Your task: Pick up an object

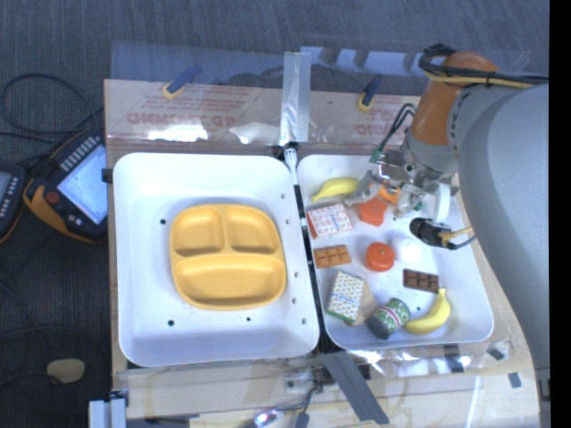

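Note:
My gripper hangs low over the upper middle of the right bin. Right under it and a little to the left lies an orange-red block, touching or nearly touching the gripper. A small yellow banana lies just to the left of it. Further down the bin are a checkered card, a brown chocolate bar, a round red-orange piece, a second brown bar, a patterned box, a green can and a larger banana.
The left bin holds a yellow divided plate. The arm's grey body covers the right bin's right side. A handheld pendant lies off the bench to the left.

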Motion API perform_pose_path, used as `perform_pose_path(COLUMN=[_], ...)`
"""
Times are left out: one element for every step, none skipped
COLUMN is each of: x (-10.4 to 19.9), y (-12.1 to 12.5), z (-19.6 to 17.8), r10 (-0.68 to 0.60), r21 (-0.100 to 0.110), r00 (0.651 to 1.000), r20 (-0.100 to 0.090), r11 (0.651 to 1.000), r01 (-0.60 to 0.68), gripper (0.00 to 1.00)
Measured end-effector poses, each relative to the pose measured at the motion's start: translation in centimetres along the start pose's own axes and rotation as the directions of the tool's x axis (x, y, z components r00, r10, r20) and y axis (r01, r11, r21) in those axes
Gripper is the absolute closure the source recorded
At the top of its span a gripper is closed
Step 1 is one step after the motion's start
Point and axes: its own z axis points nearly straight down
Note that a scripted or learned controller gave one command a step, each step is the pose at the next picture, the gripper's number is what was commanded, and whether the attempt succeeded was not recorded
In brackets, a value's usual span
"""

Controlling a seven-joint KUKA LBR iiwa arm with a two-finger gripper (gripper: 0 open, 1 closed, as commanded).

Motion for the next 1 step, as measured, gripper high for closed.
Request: perform_pose_path(x=[-0.05], y=[0.04], z=[-0.74], r10=[0.002], r21=[-0.001], r00=[1.000], r20=[0.007], r11=[1.000], r01=[-0.002], gripper=[1.00])
